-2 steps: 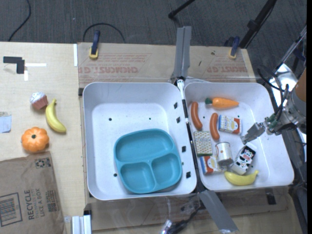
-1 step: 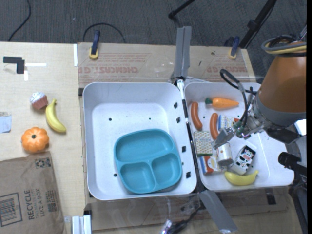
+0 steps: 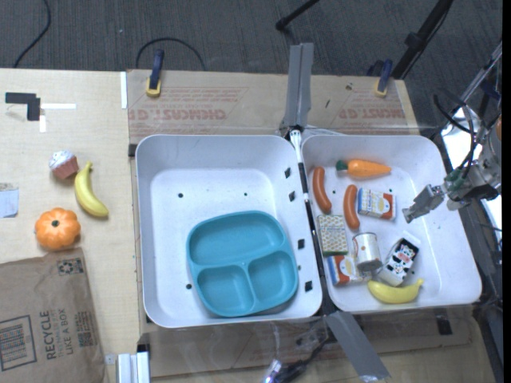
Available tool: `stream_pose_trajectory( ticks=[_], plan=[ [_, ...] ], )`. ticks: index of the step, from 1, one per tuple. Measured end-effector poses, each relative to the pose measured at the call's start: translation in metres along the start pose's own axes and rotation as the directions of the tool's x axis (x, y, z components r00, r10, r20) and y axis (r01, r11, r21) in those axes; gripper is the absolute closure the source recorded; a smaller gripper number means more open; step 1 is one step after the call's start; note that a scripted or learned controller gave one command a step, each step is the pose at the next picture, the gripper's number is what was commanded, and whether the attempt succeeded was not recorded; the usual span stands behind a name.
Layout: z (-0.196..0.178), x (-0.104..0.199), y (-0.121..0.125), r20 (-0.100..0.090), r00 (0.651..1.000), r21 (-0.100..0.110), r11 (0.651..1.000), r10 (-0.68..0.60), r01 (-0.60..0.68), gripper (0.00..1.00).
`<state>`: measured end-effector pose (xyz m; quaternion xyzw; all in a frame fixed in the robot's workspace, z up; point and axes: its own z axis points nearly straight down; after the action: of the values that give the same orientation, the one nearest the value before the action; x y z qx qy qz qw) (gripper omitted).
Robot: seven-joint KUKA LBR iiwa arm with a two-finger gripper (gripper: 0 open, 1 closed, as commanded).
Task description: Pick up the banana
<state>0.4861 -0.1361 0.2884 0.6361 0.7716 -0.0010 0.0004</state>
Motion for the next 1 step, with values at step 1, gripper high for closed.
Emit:
stream_pose_trajectory(
  ticks=[1],
  plan=[
    [0.0573,-0.014,-0.0112,-0.002,0.991,0.001,0.991,-0.137,0.137,0.0]
  ],
)
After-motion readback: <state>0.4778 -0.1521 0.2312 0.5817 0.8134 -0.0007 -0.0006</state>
